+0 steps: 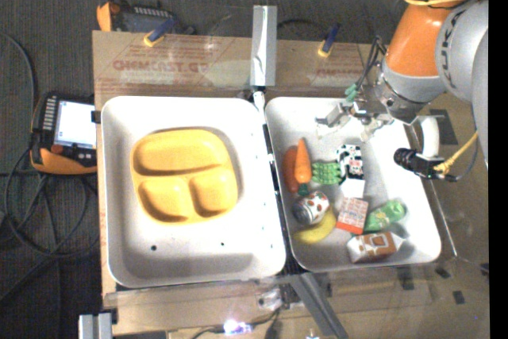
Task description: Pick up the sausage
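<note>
Over the right bin, toward its 1 o'clock corner, the end effector hangs above bare floor; whether it is wide or narrow I cannot tell. At the bin's 9 o'clock side the sausage lies dark red, touching the carrot. Nearer 6 o'clock sits a banana. A yellow divided tray fills the left bin.
</note>
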You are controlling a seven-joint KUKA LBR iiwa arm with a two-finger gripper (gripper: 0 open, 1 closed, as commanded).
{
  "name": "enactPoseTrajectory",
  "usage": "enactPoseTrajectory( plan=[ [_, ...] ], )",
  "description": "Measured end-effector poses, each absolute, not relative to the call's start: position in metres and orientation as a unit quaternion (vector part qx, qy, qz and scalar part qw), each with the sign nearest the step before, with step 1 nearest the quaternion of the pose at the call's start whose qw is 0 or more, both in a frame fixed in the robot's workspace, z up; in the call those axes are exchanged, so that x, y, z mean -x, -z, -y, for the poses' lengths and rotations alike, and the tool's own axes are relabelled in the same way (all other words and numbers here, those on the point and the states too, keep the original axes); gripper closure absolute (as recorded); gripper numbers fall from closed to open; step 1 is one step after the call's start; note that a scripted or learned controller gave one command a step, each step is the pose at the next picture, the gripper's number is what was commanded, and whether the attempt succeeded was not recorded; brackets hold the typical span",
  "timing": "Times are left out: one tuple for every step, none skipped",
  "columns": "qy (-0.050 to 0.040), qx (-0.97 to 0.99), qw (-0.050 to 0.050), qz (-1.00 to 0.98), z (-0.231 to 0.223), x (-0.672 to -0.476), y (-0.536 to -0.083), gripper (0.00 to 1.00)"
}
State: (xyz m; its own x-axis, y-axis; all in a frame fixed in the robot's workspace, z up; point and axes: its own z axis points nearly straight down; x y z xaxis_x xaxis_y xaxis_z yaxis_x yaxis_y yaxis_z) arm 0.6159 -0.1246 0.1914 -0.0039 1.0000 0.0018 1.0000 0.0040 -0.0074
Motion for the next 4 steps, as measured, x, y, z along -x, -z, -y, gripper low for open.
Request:
enactPoseTrajectory(
  plan=[
    [0.0058, 0.662, -0.012, 0.749, 0.118, -0.599, -0.124, 0.0],
    [0.0097, 0.636, -0.022, 0.771, 0.105, -0.616, -0.112, 0.0],
    [0.0139, 0.643, -0.021, 0.766, 0.101, -0.62, -0.111, 0.0],
    [0.0012, 0.641, -0.003, 0.767, 0.128, -0.579, -0.089, 0.0]
  ],
)
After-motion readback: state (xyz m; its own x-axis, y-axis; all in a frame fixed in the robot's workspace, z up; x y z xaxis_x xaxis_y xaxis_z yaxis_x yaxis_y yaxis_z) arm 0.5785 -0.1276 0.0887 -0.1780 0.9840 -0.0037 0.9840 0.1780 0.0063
